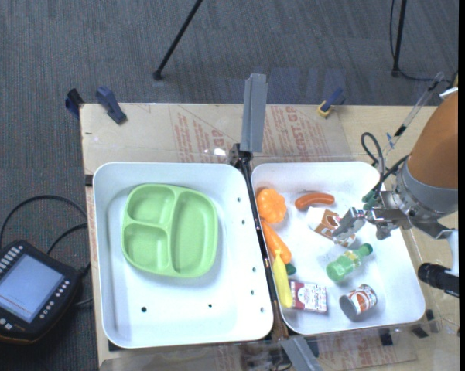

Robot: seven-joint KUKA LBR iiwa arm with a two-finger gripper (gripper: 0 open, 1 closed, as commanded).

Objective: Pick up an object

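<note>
The metal gripper [348, 229] hangs low in the right bin [394, 207], its fingers spread narrowly just beside a small brown carton [326, 222], nothing between them. Near it lies a glossy green plastic bottle [347, 263], long axis slanting, cap toward upper right. A ridged can [360, 301] lies below.

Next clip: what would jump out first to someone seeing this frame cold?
The bright green three-compartment plastic plate lies alone in the left white bin. The right white bin is crowded with small toy foods: an orange pepper, a red sausage, a green bottle and a tin can. The claw hangs over a small brown packet there.
</note>
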